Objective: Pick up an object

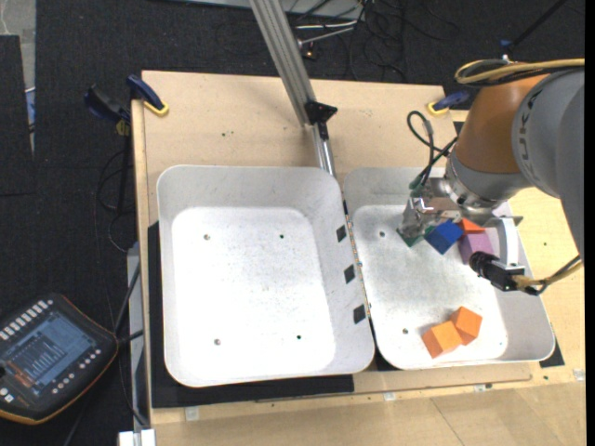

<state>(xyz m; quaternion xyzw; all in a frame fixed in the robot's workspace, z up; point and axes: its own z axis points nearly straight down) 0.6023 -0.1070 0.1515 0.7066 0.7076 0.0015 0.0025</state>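
Observation:
My gripper hangs low over the upper part of the right bin, reaching in from the right. A small dark green piece sits right at its tip. Just right of the tip lie a blue block, a purple block and a bit of an orange piece under the wrist. Two orange blocks rest together near the bin's front right corner. The arm's body hides part of the bin's far right side.
The left bin stands beside the right one, with black clips along their shared edge. A slanted metal pole rises from the bench's back. A teach pendant lies at the lower left, off the bench.

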